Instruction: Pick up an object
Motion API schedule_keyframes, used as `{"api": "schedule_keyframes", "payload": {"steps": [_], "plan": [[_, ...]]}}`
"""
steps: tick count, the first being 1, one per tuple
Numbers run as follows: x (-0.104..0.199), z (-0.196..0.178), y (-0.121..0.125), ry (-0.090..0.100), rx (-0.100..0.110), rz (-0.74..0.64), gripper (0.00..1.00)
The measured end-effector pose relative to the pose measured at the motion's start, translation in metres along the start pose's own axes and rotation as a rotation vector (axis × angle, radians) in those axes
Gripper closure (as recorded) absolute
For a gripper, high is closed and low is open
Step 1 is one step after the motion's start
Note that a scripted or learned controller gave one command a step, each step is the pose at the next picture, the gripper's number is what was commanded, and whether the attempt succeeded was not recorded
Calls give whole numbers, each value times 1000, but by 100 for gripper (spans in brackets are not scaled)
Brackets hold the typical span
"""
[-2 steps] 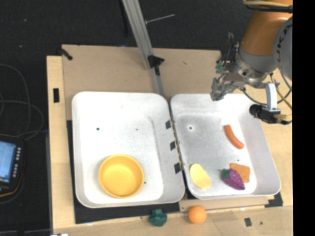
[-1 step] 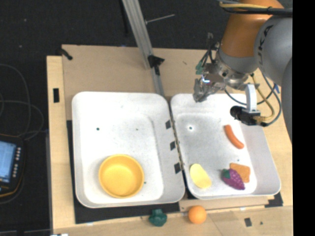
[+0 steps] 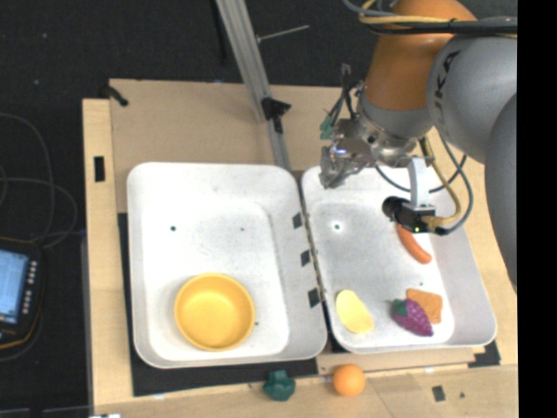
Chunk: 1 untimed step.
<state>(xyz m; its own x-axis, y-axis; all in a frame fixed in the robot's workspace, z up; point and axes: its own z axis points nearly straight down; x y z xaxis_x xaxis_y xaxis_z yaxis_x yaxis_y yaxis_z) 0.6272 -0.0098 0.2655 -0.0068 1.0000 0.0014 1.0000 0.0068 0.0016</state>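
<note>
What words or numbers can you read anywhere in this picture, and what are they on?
No text can be read.
The screen of the handheld device at the left edge glows blue, but its content is too blurred to read.
The bins, the yellow bowl and the arm show no labels.

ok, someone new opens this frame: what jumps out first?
Probably the big grey arm with the orange band coming in at upper right, its gripper above the right white bin's back corner. Next, the round yellow bowl in the left white bin, then the orange ball lying outside on the bench.
</note>
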Motion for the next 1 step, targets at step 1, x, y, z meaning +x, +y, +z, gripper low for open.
{"api": "schedule_keyframes", "payload": {"steps": [1], "plan": [[43,14,-16,-1,2,1,100]]}}
